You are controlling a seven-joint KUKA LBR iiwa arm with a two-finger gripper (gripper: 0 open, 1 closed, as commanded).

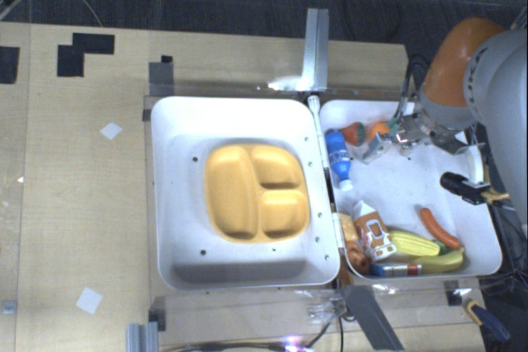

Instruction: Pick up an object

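Although the right bin holds several candidates, the ones nearest the gripper are the small orange ball and the red-orange piece beside it, both close to the bin's far wall. The gripper hangs low over that corner, just beside the orange ball; its fingers are too small and blurred against the metal to tell how far apart they stand, and nothing can be seen between them.

Both pieces look like hollow plastic toy food: light, stiff and smooth, so likely to roll or squirt out if pinched off-centre. A hold straight across the ball's widest part would seem safest.

A blue bottle lies along the divider, near those pieces; its round body would probably slip unless gripped across its narrow width. At the near end lie a corn cob, a banana, a sausage and a small carton, crowded together and touching, so harder to take singly. The left bin holds a yellow divided tray, wide and flat, with little for two fingers to close on.
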